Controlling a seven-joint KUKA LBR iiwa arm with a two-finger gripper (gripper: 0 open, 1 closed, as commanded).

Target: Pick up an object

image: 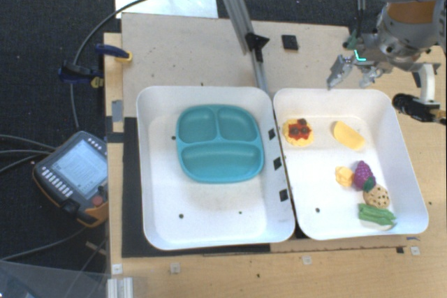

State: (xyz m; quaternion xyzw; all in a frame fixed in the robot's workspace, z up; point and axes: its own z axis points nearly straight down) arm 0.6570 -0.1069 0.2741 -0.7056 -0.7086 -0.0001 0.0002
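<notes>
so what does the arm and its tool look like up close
The grey metal arm carries a wide orange band above the wrist, with dark cables looping round it. Its tool is a small two-finger unit in grey metal with a tiny teal light glowing on its body. A white bracket with a black knob sticks out on the arm's side.

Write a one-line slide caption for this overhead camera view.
Gripper open above the right bin's far rim, toy foods inside; teal divided plate in left bin.
</notes>
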